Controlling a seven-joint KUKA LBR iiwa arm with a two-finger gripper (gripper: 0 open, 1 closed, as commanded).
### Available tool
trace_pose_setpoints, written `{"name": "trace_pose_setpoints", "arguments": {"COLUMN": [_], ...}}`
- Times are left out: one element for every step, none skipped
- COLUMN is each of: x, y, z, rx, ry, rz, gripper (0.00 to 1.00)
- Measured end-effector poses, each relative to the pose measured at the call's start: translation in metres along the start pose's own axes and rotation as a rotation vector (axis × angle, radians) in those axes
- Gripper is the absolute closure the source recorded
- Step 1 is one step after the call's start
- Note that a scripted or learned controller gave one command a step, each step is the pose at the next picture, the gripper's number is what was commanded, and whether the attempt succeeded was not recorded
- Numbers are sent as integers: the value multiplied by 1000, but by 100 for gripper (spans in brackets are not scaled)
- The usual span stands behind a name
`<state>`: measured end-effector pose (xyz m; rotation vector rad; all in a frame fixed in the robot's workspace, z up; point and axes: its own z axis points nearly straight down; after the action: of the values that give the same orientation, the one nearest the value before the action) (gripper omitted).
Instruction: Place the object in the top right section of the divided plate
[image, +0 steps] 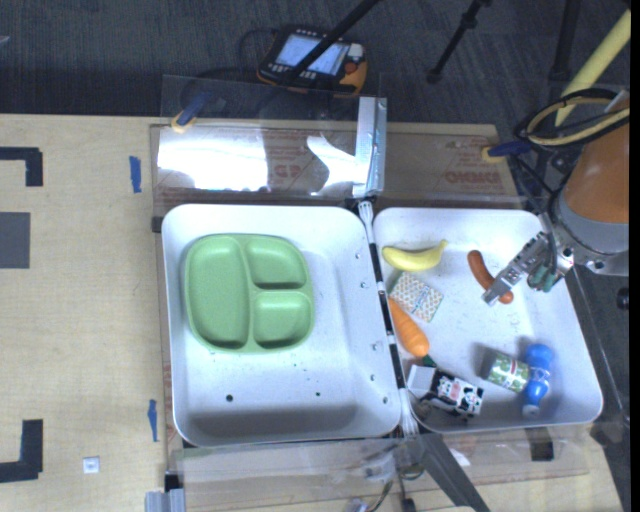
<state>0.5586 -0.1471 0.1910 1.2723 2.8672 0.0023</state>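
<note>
Arm (600, 215): grey housing w/ orange band up top, metal pincer (503, 284) w/ green bits nr wrist.

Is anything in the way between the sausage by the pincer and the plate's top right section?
Only the two bins' adjoining rims lie between the small orange-red sausage at the pincer and the green divided plate. Its top right section has nothing visible in it.
</note>
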Motion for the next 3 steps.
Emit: {"name": "trace_pose_setpoints", "arguments": {"x": [42,70,76], "y": [81,142,113], "z": [6,6,-78], "rx": [-1,1,0], "ry": [-1,0,-1], "rz": [-150,345,70], "gripper": [100,100,100]}}
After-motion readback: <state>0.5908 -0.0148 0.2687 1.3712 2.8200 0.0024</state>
